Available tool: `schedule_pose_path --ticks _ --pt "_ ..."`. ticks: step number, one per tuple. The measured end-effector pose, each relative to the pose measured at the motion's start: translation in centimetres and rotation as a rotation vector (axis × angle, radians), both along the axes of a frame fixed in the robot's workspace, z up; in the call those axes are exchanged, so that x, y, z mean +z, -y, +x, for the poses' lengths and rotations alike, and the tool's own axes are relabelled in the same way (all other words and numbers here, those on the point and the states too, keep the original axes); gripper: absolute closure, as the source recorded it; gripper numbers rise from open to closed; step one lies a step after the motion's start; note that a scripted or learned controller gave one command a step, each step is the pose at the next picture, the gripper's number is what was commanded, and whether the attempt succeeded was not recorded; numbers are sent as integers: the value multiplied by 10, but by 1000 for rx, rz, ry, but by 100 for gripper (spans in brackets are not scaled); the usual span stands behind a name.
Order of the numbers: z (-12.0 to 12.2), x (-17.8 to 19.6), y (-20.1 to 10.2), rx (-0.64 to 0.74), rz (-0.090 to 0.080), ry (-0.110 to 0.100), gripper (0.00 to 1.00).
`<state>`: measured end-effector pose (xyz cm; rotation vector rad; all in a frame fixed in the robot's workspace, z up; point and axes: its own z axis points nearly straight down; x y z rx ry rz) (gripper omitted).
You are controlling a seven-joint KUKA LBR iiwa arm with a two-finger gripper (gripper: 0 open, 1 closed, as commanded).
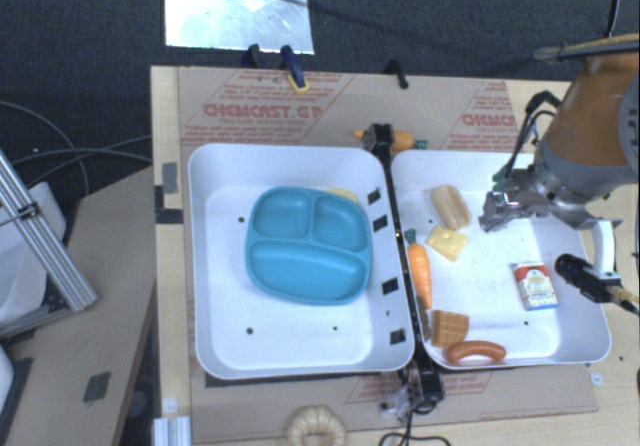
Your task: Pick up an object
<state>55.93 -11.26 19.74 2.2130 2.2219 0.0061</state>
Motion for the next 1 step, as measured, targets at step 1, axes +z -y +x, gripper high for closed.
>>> schedule_pose_path --ticks 1 --pt "1 29 0 0 0 -2 100"
